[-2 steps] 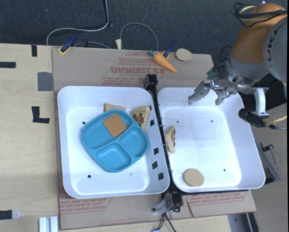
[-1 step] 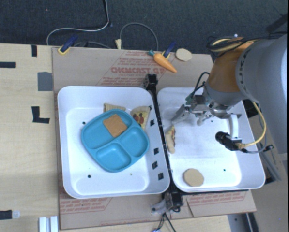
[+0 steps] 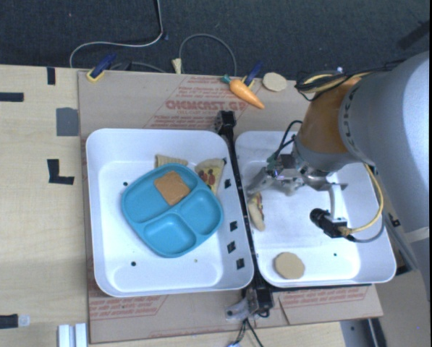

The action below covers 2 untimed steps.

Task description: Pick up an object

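In right bin (image 3: pixel 360 266) | tool (image 3: pixel 263 183) over pale elongated food piece (image 3: pixel 256 212) | finger state: cannot tell

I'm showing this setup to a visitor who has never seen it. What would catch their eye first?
Probably the bright blue divided plate in the left bin, with a tan square piece in its upper compartment. Next, the grey arm with its orange band reaching in from the right, its gripper low over the right bin near the divider. An orange toy carrot lies on the cardboard above the bins.
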Each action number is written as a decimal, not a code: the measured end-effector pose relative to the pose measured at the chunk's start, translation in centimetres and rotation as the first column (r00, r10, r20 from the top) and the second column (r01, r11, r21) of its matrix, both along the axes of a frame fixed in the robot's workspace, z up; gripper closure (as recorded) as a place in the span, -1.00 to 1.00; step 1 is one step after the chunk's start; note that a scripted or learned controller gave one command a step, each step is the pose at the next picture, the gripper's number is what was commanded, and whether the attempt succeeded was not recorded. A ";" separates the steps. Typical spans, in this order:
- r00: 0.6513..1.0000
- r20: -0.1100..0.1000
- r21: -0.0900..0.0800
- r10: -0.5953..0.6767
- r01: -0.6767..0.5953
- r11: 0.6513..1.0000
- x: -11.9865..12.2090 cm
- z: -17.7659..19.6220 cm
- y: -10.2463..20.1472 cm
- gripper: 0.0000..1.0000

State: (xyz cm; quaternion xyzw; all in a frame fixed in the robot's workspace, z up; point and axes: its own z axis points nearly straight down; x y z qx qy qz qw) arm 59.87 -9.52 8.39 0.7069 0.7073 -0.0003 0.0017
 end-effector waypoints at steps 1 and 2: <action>1.000 0.003 -0.001 -0.001 0.001 1.000 0.2 1.3 -0.1 1.00; 1.000 0.002 0.006 0.007 -0.007 1.000 -5.4 10.5 6.9 1.00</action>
